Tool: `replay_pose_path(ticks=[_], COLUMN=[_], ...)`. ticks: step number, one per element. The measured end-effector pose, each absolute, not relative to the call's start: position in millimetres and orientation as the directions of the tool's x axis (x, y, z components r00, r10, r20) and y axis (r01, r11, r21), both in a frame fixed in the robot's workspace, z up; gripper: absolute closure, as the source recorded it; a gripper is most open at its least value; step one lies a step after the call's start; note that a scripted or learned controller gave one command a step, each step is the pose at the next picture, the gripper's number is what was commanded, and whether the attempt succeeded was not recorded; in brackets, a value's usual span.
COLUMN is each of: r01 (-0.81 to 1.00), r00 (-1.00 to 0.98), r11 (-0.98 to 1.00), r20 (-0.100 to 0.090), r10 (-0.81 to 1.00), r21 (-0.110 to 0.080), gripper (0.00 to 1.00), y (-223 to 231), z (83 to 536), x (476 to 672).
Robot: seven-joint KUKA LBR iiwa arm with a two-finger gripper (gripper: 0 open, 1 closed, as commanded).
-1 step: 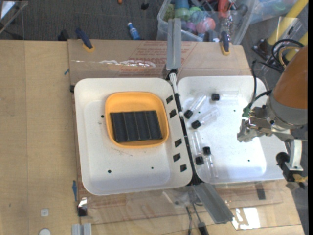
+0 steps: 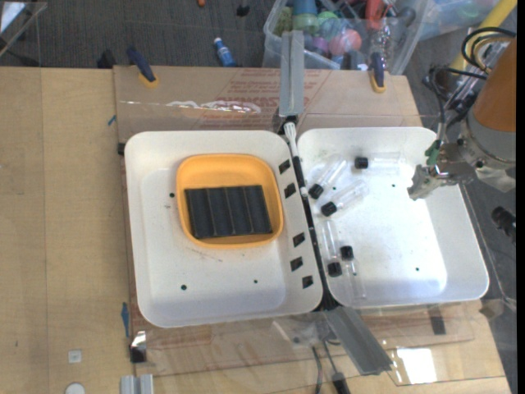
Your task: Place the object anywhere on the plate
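On the surface: you have two shallow white bins side by side, the left bin and the right bin, meeting at a dark divider strip that runs between them.
Plate: you will find the orange plate in the left bin, toward its upper middle, with a dark ribbed rack lying flat inside it and covering most of its floor.
Objects: you can see several clear tubes with black caps lying in the left half of the right bin. One capped tube lies near the top, two more tubes lie crossed just below it, close to the divider, and another pair lies lower down, also near the divider. All of them rest on the bin floor, well apart from the plate.
Gripper: your gripper sits over the right edge of the right bin, at about the height of the upper tubes, with the grey arm reaching in from the right behind it.
Fingers: you cannot tell from this slant whether they are spread or pressed together; the tip is small and pale against the white bin. No tube is visible between them.
Distance to objects: your gripper is clear of every tube, with bare bin floor between it and the nearest one.
Beyond the bins: a clear tub of colourful items stands past the far edge of the surface.
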State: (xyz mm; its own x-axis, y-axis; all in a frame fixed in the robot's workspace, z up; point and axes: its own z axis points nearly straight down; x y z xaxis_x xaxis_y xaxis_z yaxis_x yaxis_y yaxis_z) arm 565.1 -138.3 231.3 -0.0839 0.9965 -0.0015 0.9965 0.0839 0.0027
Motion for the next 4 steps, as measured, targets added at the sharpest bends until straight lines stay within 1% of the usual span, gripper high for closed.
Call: replay_pose_path(ticks=[1,2,3,4], r01=[0.945,0.891,0.707,0.385], r00=[-0.326,-0.453,-0.707,-0.923], r11=[0.326,0.453,0.707,0.923], r20=[-0.004,-0.003,-0.007,-0.003], r10=[0.945,0.892,0.707,0.385], r21=[0.005,0.003,0.003,0.001], gripper=[1.0,1.0,1.0,1.0], y=[-169.9,-217.9,-220.3,-220.9], z=[332.0,436.9,436.3,437.1], x=[611.8,651.7,668.1,661.5])
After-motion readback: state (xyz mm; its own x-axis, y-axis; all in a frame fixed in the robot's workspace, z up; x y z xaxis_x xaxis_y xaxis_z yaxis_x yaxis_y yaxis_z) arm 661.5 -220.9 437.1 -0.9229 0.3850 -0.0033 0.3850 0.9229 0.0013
